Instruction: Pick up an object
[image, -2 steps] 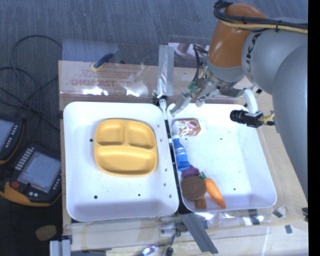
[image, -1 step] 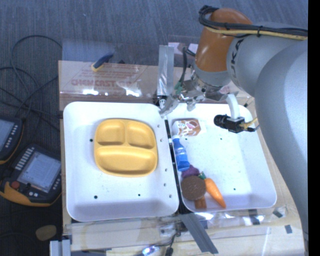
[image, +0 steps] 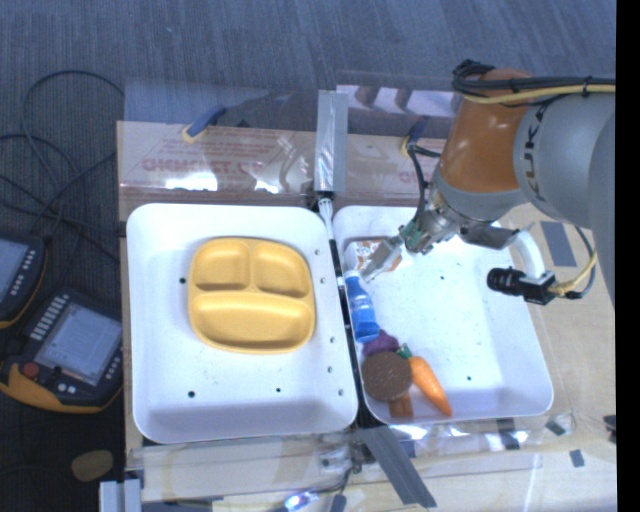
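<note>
Carrot (image: 428, 384) lies at the right bin's (image: 500, 330) front, light, stiff, slick; we'd pinch its thick middle. We cannot tell whether the gripper (image: 385, 255) is open.

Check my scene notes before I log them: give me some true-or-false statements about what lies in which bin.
1. The yellow divided plate lies in the left bin. True.
2. The toy carrot lies in the left bin. False: it lies in the right bin.
3. The blue bottle lies along the right bin's left wall. True.
4. The gripper hovers over the yellow plate. False: it is over the right bin's upper left part.
</note>
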